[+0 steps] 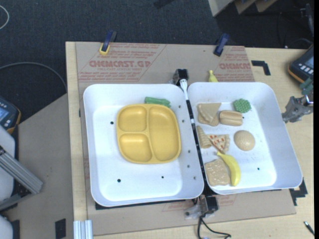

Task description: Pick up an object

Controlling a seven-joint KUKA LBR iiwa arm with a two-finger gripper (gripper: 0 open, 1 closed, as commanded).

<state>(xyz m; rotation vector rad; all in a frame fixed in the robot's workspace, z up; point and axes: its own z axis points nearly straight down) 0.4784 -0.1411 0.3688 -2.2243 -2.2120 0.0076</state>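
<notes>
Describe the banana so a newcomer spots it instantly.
Look in the right bin, at its near edge. The banana lies there, overlapping a tan bread slice. It is the one bright yellow, curved piece among tan foods.

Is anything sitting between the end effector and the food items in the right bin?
Nothing visible. The end effector sits just outside the right bin, past its right rim; bare bin floor separates it from the round bun.

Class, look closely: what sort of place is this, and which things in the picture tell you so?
Probably a robotics lab test bench: two white bins clamped to a cardboard-covered board, toy food such as a banana, and cables on the floor.
</notes>
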